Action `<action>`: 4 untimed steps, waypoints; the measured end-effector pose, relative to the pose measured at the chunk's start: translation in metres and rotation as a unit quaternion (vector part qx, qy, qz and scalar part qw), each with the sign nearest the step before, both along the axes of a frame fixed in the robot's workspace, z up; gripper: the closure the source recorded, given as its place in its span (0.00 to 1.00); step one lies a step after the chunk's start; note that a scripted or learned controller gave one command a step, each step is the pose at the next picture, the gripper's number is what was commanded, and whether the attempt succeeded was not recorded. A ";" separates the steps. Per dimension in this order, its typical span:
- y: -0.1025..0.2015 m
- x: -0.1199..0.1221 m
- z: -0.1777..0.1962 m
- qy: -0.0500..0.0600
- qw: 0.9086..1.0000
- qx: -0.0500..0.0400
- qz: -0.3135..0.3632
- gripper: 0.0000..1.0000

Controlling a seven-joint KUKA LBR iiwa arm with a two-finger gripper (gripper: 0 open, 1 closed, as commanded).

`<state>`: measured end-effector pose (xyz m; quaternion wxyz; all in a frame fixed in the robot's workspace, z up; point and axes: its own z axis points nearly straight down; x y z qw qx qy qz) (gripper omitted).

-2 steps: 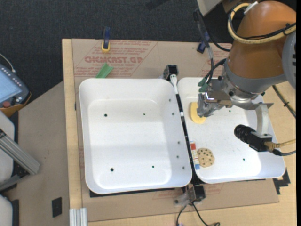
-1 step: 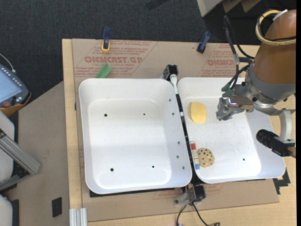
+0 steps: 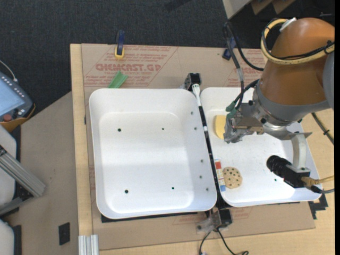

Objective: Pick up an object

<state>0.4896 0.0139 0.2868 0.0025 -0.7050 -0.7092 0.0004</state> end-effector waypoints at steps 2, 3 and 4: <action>-0.002 -0.004 -0.055 0.001 1.000 0.000 0.000 1.00; 0.030 -0.010 0.004 -0.005 1.000 -0.001 0.000 1.00; 0.086 -0.010 0.085 -0.007 1.000 0.000 0.001 1.00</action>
